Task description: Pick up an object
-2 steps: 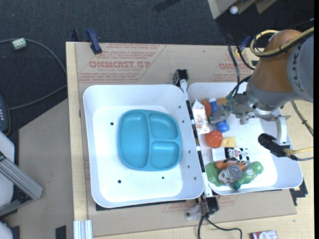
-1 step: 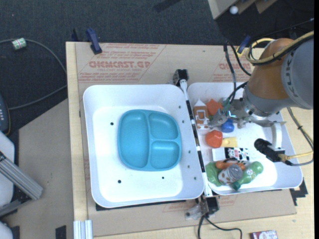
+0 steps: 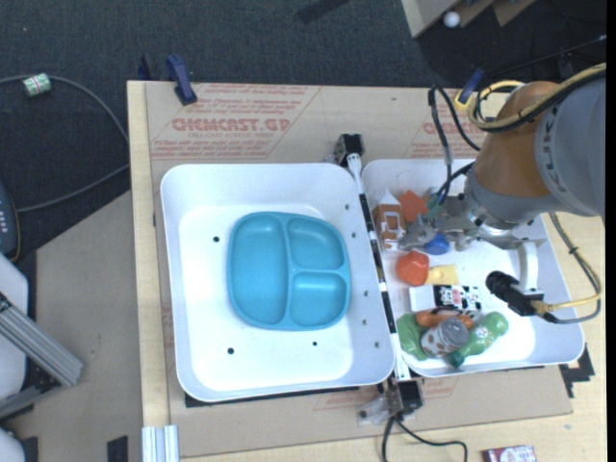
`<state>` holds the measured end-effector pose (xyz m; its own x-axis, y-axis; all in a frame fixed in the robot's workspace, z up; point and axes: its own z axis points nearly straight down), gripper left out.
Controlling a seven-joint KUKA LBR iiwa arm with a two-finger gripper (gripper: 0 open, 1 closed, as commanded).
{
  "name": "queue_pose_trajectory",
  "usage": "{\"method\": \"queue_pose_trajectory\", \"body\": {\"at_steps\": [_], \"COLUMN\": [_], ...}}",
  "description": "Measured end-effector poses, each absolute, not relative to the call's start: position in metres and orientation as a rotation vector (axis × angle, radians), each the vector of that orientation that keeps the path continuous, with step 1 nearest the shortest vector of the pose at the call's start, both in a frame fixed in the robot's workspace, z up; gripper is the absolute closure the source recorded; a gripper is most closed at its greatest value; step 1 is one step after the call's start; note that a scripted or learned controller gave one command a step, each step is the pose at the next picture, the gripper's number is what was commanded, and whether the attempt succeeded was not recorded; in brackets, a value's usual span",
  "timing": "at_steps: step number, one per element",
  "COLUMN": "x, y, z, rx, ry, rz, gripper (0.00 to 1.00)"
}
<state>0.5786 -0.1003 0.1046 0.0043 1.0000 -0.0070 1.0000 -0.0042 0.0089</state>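
**Gripper lowered over clutter in the right bin**

Along the near edge of the right bin (image 3: 563,349), a green object (image 3: 486,330) and a small can (image 3: 450,336) are piled; an orange object (image 3: 414,269) and a yellow block (image 3: 444,275) sit just beyond. The pick is best made on one separated item, approached squarely so neighbours are not dragged. The gripper (image 3: 438,231) is seen low above a blue piece (image 3: 438,246) toward the bin's left edge; how far it is opened cannot be told, and nothing is visibly held. A blue divided plate (image 3: 287,269) is centred in the left bin (image 3: 192,258).
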Motion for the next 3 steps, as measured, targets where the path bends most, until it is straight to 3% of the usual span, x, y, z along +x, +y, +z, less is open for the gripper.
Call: {"method": "queue_pose_trajectory", "body": {"at_steps": [1,2,3], "x": [0.513,0.616,0.655], "y": [-0.092,-0.096,-0.104], "z": [0.084,0.118,0.081], "rx": [2.223,2.233,2.247], "ry": [2.221,2.23,2.263], "rz": [-0.001,-0.016,-0.063], "gripper": [0.0,0.0,0.0]}}
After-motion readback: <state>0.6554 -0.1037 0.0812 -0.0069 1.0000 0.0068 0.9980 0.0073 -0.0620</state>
